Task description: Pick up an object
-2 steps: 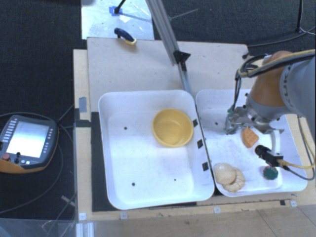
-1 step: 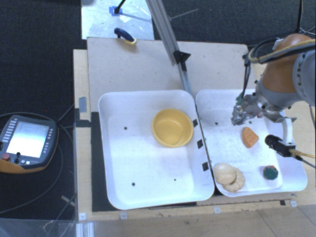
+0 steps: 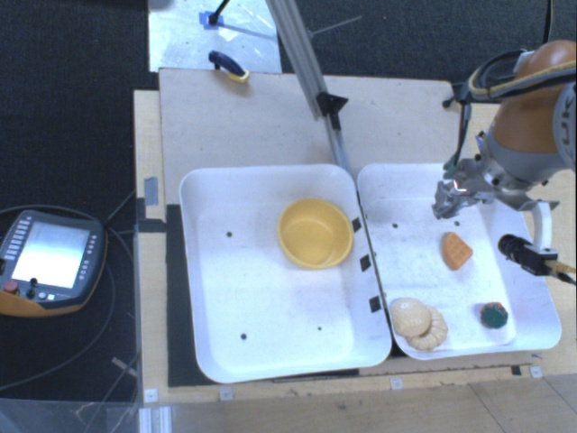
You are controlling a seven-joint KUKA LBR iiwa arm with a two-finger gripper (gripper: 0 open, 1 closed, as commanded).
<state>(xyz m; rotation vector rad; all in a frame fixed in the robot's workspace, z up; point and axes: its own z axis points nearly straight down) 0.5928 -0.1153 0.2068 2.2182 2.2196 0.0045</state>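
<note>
Toward the middle of the right bin (image 3: 397,242) lies an orange wedge-shaped object (image 3: 456,251), small and rounded at its corners, resting flat on the white floor. At about eleven o'clock from it, near but apart, hangs the pincer (image 3: 448,198), a grey metal tip at the end of the arm (image 3: 532,115); whether it is apart or together cannot be told from this angle, and nothing shows in its grasp. At about five o'clock from the orange wedge sits a small dark green ball-like object (image 3: 493,314), close to the bin's near right corner. At about seven o'clock lies a pale cream, lumpy, bread-like object (image 3: 418,321), against the bin's near left corner. The left bin (image 3: 234,332) touches the right one along their shared edge and holds a yellow bowl (image 3: 315,233), upright, at its upper right. Both bins sit on a beige counter (image 3: 252,115). Off the counter at nine o'clock rests a grey and orange control pendant (image 3: 50,260).
</note>
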